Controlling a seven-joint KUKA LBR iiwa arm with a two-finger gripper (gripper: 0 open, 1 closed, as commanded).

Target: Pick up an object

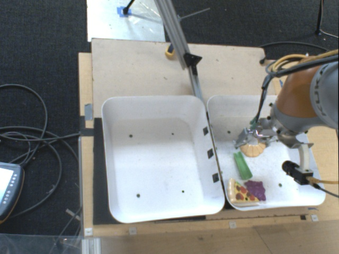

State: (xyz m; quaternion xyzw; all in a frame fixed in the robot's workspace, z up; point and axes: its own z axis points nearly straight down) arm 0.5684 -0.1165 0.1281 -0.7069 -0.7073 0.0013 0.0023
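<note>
Far left, off the bench: a tablet-like device (7, 187) lies on dark carpet among black cables (32, 136); the bench (132, 67) is a pale board carrying two shallow white bins side by side. Left bin (114, 157): white floor with a few small dark holes; a grey metal pole (175, 25) slants down from the top of the view to the seam between the bins. Right bin (222, 110): four objects, grouped toward its near half; a green stick-shaped piece (243, 164) lies at a slant near the middle; a pizza-slice toy (240, 190), yellow with red spots, lies at the near edge; a purple grape-like cluster (256, 188) sits just beside it, touching or nearly so. A tan, rounded, ridged object (252, 149), resembling a pastry, rests on the bin floor above the green piece; the gripper (252, 136) sits directly over its upper edge, metal parts touching or just above it; finger spacing cannot be judged from this angle. The grey arm with orange band (296, 97) enters from the right.
</note>
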